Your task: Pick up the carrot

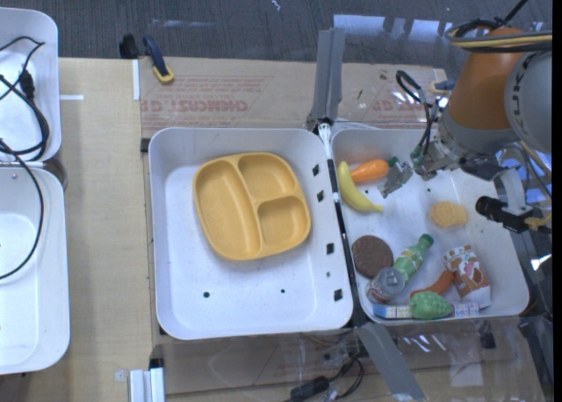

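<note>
My gripper [395, 179], grasp state indeterminable, sits beside the carrot [369, 170]; I judge it may nudge the touching banana [356, 190].

Robotics lab: bench [97, 216], bins [176, 304].

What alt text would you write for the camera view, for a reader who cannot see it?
The arm's pincer hovers beside the carrot in the right bin, next to a banana. The left bin holds a yellow divided plate.
</note>
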